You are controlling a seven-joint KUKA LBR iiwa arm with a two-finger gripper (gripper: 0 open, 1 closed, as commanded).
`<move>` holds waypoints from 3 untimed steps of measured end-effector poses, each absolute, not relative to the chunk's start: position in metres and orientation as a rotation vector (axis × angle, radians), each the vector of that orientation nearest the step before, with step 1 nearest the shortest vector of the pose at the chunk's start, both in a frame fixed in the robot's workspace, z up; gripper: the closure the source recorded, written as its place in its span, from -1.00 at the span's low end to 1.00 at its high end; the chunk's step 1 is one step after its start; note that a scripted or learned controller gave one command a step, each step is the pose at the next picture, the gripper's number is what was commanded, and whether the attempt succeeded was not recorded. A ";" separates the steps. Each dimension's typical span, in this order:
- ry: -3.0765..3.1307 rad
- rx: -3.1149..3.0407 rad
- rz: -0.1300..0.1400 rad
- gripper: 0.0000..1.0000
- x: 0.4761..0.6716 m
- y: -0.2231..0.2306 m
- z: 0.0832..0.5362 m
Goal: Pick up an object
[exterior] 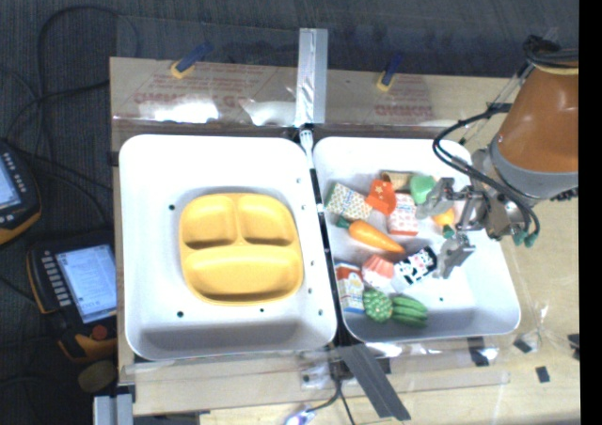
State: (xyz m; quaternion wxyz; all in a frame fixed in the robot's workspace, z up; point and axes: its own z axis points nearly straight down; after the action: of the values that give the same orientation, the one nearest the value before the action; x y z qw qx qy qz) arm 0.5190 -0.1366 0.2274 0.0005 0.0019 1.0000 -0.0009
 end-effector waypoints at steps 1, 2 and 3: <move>3.115 0.066 -0.013 -1.00 0.550 -0.145 0.115; 3.122 0.066 -0.006 -1.00 0.549 -0.110 0.091; 3.123 -0.049 -0.012 -1.00 0.547 -0.099 0.091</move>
State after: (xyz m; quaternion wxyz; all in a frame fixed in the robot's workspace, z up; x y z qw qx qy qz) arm 0.5471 -0.0993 0.0911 0.0091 -0.0158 0.9998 -0.0039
